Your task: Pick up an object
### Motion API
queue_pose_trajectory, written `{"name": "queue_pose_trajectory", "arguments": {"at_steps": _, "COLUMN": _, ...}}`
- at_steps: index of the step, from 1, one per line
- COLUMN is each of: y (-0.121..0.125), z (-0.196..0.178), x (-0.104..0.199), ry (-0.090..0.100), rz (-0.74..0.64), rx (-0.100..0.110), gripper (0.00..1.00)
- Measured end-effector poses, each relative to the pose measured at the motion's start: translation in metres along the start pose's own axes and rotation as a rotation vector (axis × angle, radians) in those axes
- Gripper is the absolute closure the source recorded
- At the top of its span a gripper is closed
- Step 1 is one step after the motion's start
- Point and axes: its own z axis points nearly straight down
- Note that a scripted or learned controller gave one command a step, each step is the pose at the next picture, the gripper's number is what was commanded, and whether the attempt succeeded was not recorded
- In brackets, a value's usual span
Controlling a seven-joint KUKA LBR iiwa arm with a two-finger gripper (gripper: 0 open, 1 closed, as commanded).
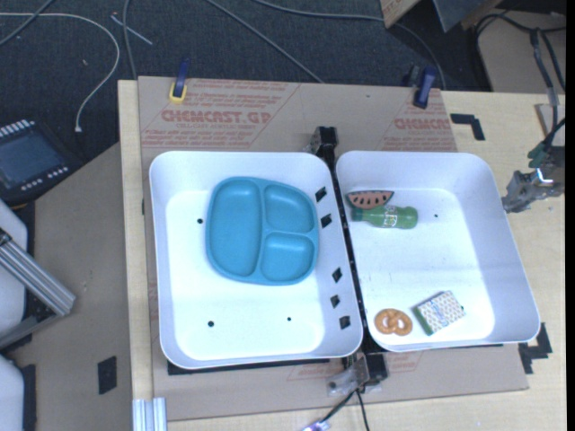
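Closest to you, along the near edge of the right bin (503,268), sits a pretzel (393,322), and just beside it on its right a small patterned green-and-white packet (438,312), tilted, nearly touching it. Both lie flat on the white floor of that bin.

Move further in and the left bin (171,268) gives you a blue divided plate (261,231) with three compartments, lying in the far half of its bin.

Back in the right bin, toward the far wall, you've got a green bottle (388,216) lying on its side, and a watermelon slice (369,197) just behind it, the two touching or very nearly so. Both lie close to the divide between the bins.

Now look to the right: the gripper (532,187) is over at the frame's edge, outside the right bin's rim, well apart from every object. Nothing between its tips that you can see, and whether it is spread or pressed together you cannot tell from here.
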Motion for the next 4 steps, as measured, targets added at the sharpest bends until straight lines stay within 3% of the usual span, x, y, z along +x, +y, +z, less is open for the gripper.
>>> {"name": "queue_pose_trajectory", "arguments": {"at_steps": 1, "y": -0.009, "z": 0.005, "x": 0.062, "ry": 0.006, "rz": -0.005, "rx": 0.010, "gripper": 1.00}}
{"name": "queue_pose_trajectory", "arguments": {"at_steps": 4, "y": -0.039, "z": 0.040, "x": 0.210, "ry": 0.006, "rz": -0.003, "rx": 0.013, "gripper": 1.00}}
